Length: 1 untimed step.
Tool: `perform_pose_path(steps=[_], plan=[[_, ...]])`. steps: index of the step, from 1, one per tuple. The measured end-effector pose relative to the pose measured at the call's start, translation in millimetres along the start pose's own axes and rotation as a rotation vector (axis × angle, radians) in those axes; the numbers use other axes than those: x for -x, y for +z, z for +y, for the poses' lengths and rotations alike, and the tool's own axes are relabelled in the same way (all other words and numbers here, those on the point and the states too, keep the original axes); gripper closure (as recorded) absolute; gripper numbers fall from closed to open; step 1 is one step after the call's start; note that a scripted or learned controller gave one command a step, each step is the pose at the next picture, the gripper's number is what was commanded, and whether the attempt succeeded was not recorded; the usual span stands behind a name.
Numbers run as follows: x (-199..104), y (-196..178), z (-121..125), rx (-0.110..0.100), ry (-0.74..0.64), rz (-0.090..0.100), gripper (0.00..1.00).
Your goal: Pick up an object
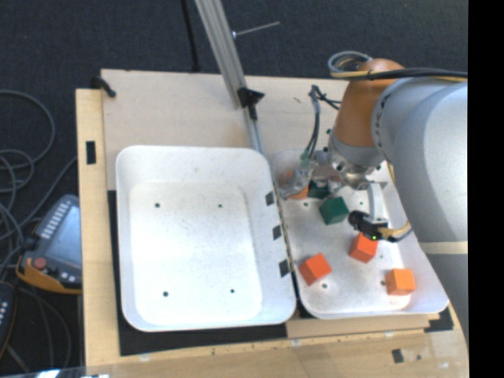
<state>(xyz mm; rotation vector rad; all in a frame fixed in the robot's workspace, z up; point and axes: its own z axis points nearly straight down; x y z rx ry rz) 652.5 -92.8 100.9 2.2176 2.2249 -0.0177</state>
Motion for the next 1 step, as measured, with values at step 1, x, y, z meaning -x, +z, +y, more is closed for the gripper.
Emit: perform_pose_path(steps=[1], plan=[[3.7, -10.8, -1.2, -0.001, 0.002, 0.001, 1.0]])
